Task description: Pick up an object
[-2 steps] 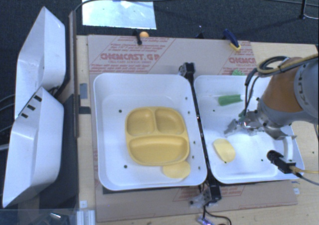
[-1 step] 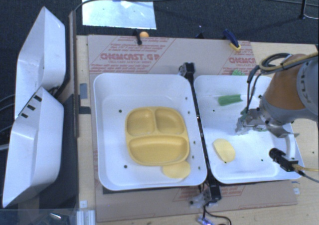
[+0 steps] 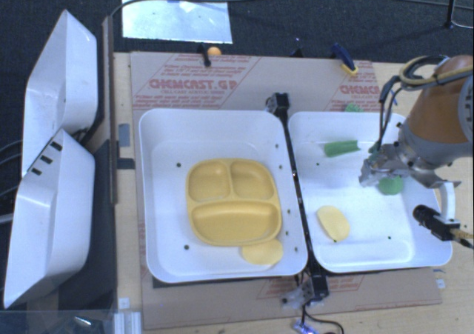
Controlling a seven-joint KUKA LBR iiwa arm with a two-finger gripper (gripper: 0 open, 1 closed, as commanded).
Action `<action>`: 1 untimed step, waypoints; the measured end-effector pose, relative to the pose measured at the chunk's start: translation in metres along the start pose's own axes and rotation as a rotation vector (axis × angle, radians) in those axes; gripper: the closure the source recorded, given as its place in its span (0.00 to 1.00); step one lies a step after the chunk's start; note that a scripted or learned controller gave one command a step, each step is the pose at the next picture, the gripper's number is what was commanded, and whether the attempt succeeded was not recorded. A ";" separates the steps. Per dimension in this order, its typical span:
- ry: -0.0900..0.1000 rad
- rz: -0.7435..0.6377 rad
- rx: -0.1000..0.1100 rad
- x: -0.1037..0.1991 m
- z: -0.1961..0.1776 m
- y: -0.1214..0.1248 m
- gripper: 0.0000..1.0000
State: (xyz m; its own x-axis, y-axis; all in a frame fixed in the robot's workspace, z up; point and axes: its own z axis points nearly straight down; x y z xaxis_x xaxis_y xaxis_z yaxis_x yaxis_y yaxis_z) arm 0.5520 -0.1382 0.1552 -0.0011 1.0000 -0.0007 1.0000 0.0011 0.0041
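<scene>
In the right bin (image 3: 370, 255) lie a green cylinder (image 3: 340, 149) near the back, a yellow oval piece (image 3: 333, 223) toward the front, and a small green object (image 3: 391, 186) at the right. My gripper (image 3: 379, 171) hangs low over the right bin, directly beside and partly above the small green object, which it partly hides. The grey arm with its orange band (image 3: 443, 114) reaches in from the right.
The left bin (image 3: 159, 199) holds a yellow divided tray (image 3: 233, 201) and a flat yellow oval (image 3: 262, 252) at its front. A black divider (image 3: 290, 169) runs between the bins. White housings (image 3: 55, 155) stand left of the bench.
</scene>
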 end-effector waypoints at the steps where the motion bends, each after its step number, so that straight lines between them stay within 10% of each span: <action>1: 0.000 0.000 0.000 -0.003 -0.062 0.000 1.00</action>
State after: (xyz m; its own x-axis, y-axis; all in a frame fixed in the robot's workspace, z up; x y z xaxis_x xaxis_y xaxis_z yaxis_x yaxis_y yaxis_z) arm 0.5520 -0.1408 0.2169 -0.0006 1.0000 -0.0007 1.0000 0.0006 0.0038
